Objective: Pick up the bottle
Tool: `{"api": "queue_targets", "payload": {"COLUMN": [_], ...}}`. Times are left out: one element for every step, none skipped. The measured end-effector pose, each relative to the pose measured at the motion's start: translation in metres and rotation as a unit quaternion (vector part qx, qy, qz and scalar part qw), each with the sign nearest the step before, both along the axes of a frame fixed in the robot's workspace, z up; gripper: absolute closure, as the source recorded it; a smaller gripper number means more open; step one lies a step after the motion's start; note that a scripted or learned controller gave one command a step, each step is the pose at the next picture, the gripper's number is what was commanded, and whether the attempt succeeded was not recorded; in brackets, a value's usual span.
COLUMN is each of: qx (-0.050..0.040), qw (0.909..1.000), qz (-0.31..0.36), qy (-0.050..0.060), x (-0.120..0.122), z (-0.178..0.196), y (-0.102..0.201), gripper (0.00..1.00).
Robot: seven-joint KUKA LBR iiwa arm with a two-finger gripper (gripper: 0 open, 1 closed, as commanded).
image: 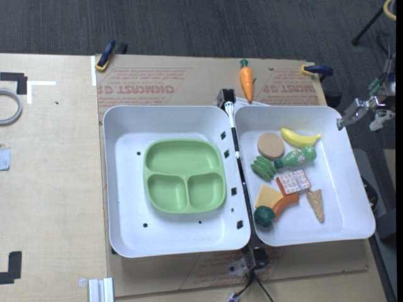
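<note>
The bottle (296, 158) is small and green, and lies on its side in the right white bin (352, 187). It rests just below a yellow banana (301, 137) and right of a green leafy toy (263, 167). A round tan disc (271, 146) sits close to its upper left. A red and white box (293, 182) lies right below it.
The right bin also holds a yellow wedge (269, 197), an orange piece (287, 202), a dark green ball (264, 216) and a tan cone (317, 205). A green divided plate (186, 176) lies in the left bin (119, 187). A carrot (245, 80) lies behind the bins. A metal fixture (362, 109) stands off the right bin's far corner.
</note>
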State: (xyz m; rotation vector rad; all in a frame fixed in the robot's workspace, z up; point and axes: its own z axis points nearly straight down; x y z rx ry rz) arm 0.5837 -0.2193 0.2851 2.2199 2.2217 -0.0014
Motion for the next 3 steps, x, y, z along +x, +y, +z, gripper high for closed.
{"api": "queue_targets", "payload": {"qx": [-0.0009, 0.0004, 0.0003], "qw": [1.0000, 0.9938, 0.9670], "qz": [0.001, -0.111, -0.255], "qy": [-0.001, 0.001, 0.001], "x": [0.001, -0.011, -0.107], "z": [0.010, -0.033, -0.094], "y": [0.000, 0.082, 0.149], "gripper": [1.00, 1.00, 1.00]}}
